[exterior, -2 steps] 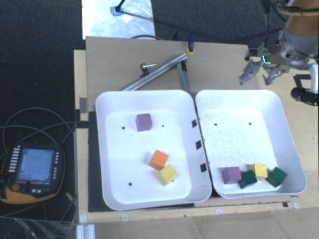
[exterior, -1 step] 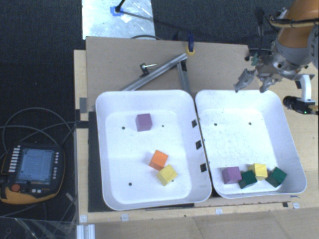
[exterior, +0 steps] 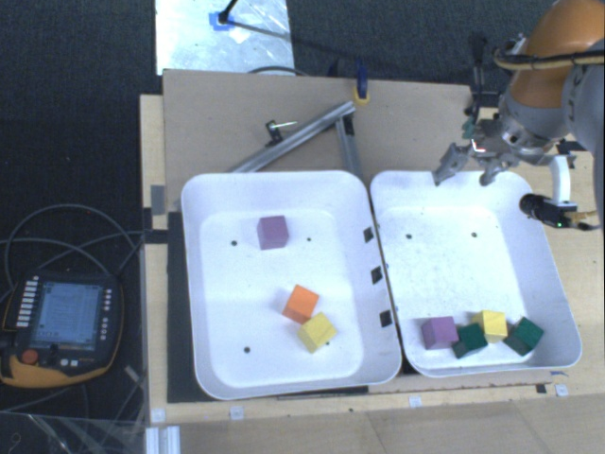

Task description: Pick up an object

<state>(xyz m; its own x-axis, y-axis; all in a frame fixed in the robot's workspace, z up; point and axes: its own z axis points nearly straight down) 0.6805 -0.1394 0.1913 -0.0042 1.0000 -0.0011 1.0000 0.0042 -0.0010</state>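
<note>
— What do we see at the bench?

— We see the grey arm with its orange band (exterior: 558,41) reaching in from the right, its gripper (exterior: 470,170) poised over the far rim of the right bin (exterior: 558,282). The two fingers (exterior: 446,166) stand spread apart, with nothing between them — no block is held.

— And where do we find the blocks?

— In the right bin we count four, bunched along the near wall: a purple block (exterior: 439,331), a dark green block (exterior: 469,340) just beside it, a yellow block (exterior: 493,324), and a second green block (exterior: 524,335) at the right end of the row. All lie well apart from the gripper. In the left bin (exterior: 203,282) we see three more: a purple cube (exterior: 272,232) alone towards the far side, and an orange cube (exterior: 301,303) touching a yellow cube (exterior: 318,332) nearer the front.

— Anything else around the bench?

— A metal bar (exterior: 293,136) lies slantwise behind the left bin, and a control pendant (exterior: 59,329) rests on the dark floor at left, its cable looped around it.
</note>
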